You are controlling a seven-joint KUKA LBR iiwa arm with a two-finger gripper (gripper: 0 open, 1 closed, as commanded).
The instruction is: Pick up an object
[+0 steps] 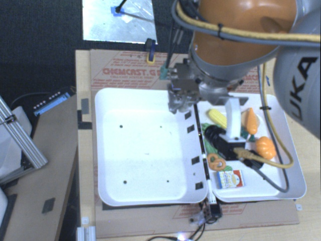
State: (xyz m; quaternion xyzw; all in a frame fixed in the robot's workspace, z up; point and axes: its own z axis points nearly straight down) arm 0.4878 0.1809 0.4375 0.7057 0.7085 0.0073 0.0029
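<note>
Tool (176, 104) above bin divider, grip state unclear; corn cob (217, 117) just right, apart.

White bins (145, 185); yellow corn (216, 117); orange carrot (250, 121); orange fruit (265, 145); brown cardboard (125, 69), red print; orange-banded grey arm (241, 19).

One fixed camera looks down at a slant on the worktop (65, 149), taking in both white bins (145, 149) side by side. It sits close above the arm (241, 24), whose orange band and grey body loom large at the upper right.
</note>
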